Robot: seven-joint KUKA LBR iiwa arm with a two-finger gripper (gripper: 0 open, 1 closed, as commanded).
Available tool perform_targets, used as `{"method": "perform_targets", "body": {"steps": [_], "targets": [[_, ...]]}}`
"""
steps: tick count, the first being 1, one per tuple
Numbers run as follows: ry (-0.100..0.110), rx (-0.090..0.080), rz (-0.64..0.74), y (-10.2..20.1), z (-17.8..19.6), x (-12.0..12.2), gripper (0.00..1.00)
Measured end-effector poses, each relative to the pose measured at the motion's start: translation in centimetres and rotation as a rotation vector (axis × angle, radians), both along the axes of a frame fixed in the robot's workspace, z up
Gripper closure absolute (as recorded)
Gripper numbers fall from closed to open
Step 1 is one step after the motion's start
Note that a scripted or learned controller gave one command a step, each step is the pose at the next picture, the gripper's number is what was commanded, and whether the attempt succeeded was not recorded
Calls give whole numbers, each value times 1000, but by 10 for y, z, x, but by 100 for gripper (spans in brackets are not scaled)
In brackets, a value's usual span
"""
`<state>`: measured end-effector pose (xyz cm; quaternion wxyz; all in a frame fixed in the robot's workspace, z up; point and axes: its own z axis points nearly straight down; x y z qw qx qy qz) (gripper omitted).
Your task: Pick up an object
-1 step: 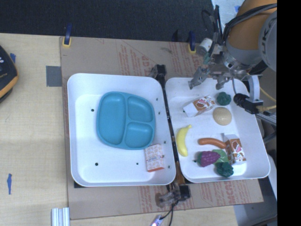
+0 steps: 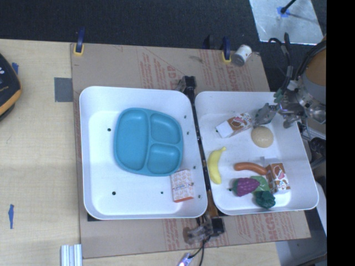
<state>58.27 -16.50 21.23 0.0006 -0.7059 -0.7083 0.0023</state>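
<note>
White left bin (image 2: 91, 148) holds a blue divided plate (image 2: 148, 141) and a small carton (image 2: 182, 185) near its front edge. Right bin (image 2: 222, 101) items cluster low; its rear-left is open. Gripper (image 2: 277, 115), partly cut off, stands spread and unloaded above a beige ball (image 2: 263, 136).

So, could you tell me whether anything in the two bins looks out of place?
The small carton in the left bin leans against the bin's front-right wall rather than lying flat. The banana likewise rests on the right bin's left slope.
</note>
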Motion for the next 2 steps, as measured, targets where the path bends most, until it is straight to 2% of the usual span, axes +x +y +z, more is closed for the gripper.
{"method": "perform_targets", "body": {"steps": [1, 2], "targets": [[0, 1, 0, -48, -64, -51, 0], [-1, 1, 3, -15, -121, 0, 0]]}}
